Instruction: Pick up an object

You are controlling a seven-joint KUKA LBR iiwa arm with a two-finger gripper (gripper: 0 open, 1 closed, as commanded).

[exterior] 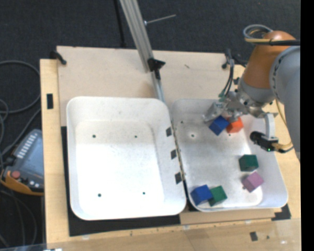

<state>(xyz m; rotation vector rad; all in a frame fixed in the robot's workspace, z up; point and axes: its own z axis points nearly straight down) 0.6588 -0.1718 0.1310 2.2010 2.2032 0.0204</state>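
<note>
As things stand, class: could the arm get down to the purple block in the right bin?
Probably yes. The purple block lies apart from the dark green block, with nothing over it, and the tool works in the same bin.

Bench (110, 72) with two white bins (120, 158).

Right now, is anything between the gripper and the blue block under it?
Nothing visible. The gripper sits right over the blue block in the right bin; an orange block touches its side.
</note>
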